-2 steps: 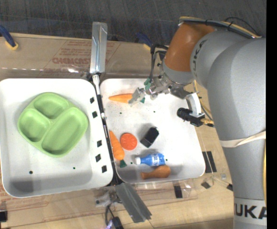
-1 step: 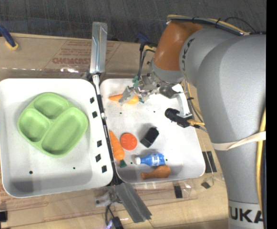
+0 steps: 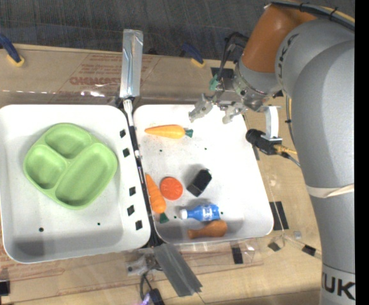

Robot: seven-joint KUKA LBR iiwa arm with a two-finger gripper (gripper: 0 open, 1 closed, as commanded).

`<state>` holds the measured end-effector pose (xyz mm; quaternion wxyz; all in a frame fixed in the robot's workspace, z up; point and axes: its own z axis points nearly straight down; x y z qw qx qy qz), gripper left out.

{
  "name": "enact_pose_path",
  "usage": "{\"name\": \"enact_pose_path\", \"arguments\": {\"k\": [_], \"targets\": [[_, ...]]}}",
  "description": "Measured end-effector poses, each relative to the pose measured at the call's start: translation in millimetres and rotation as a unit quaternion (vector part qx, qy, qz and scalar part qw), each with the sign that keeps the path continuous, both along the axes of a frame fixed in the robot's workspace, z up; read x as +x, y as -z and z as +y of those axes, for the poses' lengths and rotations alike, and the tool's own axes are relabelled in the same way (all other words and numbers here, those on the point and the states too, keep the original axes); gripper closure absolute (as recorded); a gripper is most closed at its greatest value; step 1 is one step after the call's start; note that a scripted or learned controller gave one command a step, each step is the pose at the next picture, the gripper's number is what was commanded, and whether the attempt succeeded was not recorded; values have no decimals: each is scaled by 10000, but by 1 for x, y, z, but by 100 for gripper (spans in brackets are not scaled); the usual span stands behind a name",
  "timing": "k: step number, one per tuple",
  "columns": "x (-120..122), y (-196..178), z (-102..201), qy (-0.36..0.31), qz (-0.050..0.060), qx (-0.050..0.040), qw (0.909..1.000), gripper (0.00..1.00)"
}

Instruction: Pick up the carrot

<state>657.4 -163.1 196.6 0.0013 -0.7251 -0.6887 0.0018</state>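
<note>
An orange carrot (image 3: 165, 131) with a green stem end lies near the back of the right bin (image 3: 248, 170), pointing left to right. A second carrot (image 3: 155, 196) lies along that bin's left wall, stem end toward the front. My gripper (image 3: 214, 110) hangs over the bin's back edge, just right of and behind the first carrot. Its fingers (image 3: 197, 112) are spread open with nothing between them.
The right bin also holds a red-orange disc (image 3: 171, 187), a black block (image 3: 199, 182), a blue and white bottle (image 3: 201, 213) and a brown sausage-shaped piece (image 3: 207, 230). A green divided plate (image 3: 70, 164) sits in the left bin (image 3: 19, 234).
</note>
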Motion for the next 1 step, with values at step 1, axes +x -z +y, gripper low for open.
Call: {"name": "enact_pose_path", "arguments": {"k": [1], "targets": [[-2,81,33,594,34,8,9982,0]]}}
